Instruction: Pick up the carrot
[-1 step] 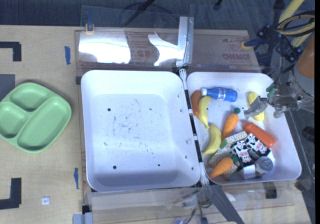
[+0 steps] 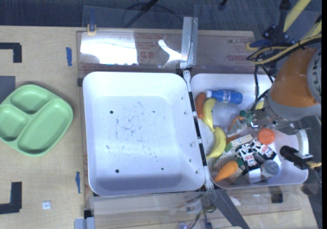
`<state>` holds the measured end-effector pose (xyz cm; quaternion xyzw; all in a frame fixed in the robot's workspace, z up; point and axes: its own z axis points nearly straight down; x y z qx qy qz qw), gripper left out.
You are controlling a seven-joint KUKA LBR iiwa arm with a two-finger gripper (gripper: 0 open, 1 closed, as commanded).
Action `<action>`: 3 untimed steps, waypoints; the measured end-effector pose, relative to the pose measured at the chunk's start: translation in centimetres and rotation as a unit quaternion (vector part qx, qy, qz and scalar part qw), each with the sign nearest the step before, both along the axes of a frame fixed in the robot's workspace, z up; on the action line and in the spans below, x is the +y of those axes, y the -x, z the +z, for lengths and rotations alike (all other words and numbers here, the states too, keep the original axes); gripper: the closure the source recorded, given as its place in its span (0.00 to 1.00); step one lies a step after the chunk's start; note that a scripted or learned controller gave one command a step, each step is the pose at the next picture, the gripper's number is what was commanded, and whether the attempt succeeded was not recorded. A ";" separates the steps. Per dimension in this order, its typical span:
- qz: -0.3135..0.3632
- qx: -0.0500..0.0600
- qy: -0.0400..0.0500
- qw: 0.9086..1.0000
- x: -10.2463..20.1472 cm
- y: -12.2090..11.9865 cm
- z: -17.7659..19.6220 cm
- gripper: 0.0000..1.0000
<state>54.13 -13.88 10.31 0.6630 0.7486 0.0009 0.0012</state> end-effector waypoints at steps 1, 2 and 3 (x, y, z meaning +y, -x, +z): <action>0.017 -0.002 0.000 1.000 0.5 2.1 -1.6 0.00; 0.016 -0.006 0.000 1.000 0.3 1.9 -0.5 1.00; -0.168 0.000 0.000 0.986 -1.0 -1.8 -1.6 1.00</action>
